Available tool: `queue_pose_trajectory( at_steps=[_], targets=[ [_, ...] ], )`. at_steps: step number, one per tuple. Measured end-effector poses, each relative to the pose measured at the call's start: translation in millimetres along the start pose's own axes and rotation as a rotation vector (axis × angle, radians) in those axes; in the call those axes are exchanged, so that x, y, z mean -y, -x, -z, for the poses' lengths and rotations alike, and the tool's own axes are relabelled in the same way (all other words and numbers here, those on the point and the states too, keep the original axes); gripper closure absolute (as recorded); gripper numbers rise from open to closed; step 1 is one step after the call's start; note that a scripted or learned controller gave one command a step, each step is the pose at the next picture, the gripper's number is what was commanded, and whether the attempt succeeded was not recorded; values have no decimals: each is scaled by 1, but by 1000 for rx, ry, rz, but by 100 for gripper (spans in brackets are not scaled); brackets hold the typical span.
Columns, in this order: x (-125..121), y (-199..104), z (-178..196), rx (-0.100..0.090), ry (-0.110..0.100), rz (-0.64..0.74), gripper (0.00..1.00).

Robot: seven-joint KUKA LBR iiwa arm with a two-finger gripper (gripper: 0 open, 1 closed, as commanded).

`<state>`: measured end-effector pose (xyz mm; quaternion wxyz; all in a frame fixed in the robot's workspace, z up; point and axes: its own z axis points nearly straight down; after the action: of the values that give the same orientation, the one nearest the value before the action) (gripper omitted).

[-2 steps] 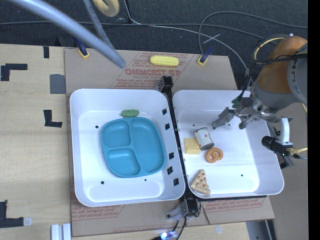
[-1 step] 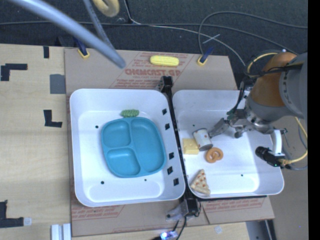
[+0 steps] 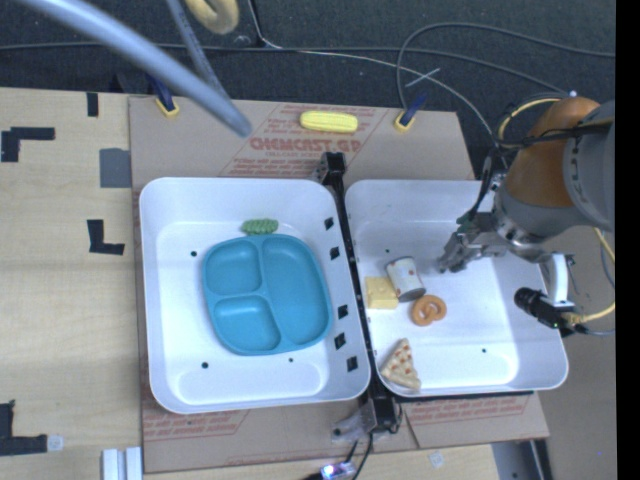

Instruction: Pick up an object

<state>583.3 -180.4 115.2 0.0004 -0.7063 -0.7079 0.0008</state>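
Toys lie scattered in the right bin [image 3: 520,363]: a small grey can [image 3: 405,277] on its side, a yellow block [image 3: 380,293] touching it on the left, an orange pretzel [image 3: 429,311] just below, and a tan wedge [image 3: 401,365] nearer the front rim. We judge all four light and stiff, likely plastic play food. The can looks smooth and round, so we expect it to roll or slip unless we close across its curved sides at mid-length. The pretzel is flat and may be hard to get under; the block has straight faces but sits tight against the can. The tool [image 3: 455,253] hangs low over the bin floor, just right of the can, and we cannot tell how it is set; nothing shows in it. The left bin [image 3: 165,268] carries a blue divided tray [image 3: 265,296] with a green piece [image 3: 260,227] at its top edge.
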Motion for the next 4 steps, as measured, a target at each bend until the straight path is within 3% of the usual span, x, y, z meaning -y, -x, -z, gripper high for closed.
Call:
queue_pose_trajectory(
  at_steps=[2,3,4],
  targets=[
    [-6,-21,104,0,5,0,100],
    [-1,-15,150,0,4,-1,100],
    [-1,-61,136,-1,0,2,100]
  ],
)
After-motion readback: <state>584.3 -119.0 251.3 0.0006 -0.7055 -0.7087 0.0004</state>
